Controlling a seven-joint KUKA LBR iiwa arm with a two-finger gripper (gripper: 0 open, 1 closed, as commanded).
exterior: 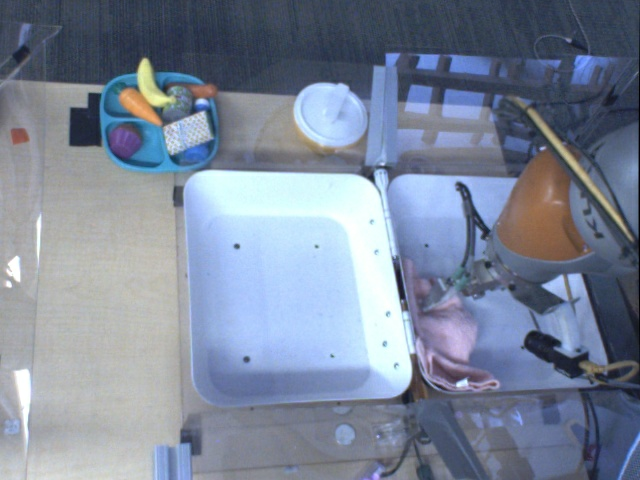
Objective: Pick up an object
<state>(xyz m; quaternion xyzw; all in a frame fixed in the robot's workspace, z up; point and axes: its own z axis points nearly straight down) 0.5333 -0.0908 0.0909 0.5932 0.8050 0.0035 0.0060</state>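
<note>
A crumpled pink cloth [447, 336] lies in the right bin [440, 218], against its left wall and spilling toward the near rim. My gripper [462, 284] hangs low over the cloth's upper edge, at the end of the grey arm with the orange band [540, 218] reaching in from the right. Its tips are down at the fabric, and whether they touch it I cannot tell.
The left bin [290, 283] stands beside the right one. Behind the bins are a blue tray [158, 120] of toy food and a white lidded cup [331, 115]. A metal frame [480, 88] stands behind the right bin.
</note>
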